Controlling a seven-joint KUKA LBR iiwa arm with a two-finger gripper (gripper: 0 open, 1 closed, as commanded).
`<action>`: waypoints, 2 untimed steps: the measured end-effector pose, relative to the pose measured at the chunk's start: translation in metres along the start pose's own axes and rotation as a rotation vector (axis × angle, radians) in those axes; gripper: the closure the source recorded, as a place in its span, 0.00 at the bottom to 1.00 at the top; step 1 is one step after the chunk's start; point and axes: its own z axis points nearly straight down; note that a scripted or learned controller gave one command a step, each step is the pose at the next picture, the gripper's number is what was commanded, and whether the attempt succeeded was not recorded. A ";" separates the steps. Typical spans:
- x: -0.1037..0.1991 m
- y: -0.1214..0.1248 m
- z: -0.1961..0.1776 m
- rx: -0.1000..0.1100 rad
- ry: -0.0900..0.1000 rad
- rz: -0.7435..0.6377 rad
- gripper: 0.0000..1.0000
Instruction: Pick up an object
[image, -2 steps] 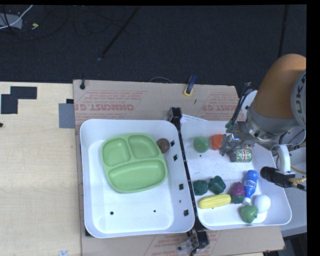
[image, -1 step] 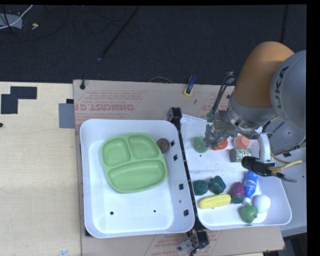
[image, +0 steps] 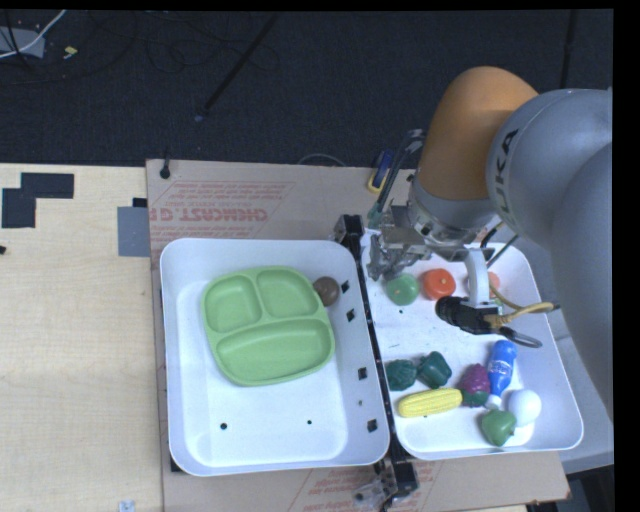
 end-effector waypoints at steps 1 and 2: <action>0.051 0.012 0.013 0.001 0.000 0.001 1.00; 0.048 0.009 -0.005 0.000 -0.001 0.003 1.00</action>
